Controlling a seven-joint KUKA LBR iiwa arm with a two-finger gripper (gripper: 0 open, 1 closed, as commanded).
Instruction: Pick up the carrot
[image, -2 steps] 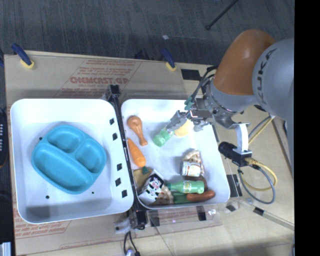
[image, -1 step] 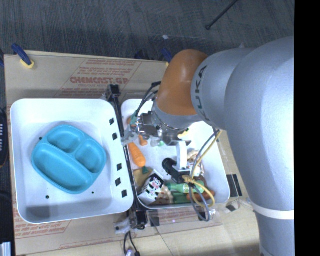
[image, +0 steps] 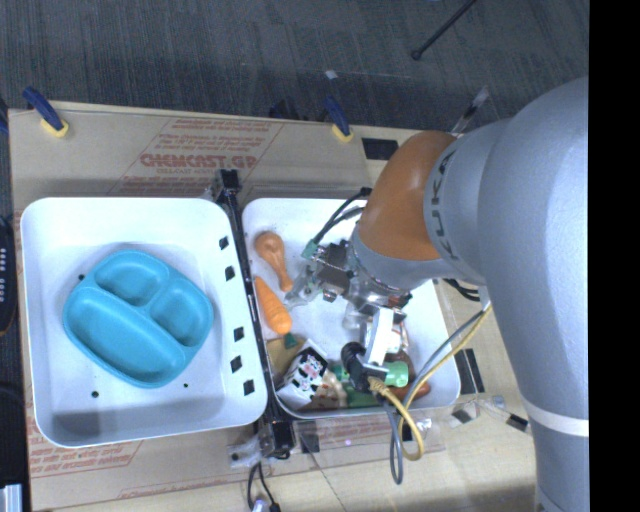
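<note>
The orange carrot (image: 272, 305) lies in the right bin (image: 300, 212), close to its left wall, pointing from upper left to lower right. My gripper (image: 306, 284) hangs low over the bin, just right of the carrot's upper end, with the grey wrist and orange band behind it. From this angle nothing shows between gripper and carrot, and I cannot make out any contact.
A tan drumstick-shaped toy (image: 270, 251) lies just above the carrot. A black-and-white toy (image: 310, 372), a green piece (image: 396, 376) and a brown item (image: 403, 352) crowd the bin's near end. The left bin (image: 60, 225) holds a blue divided plate (image: 138, 316).
</note>
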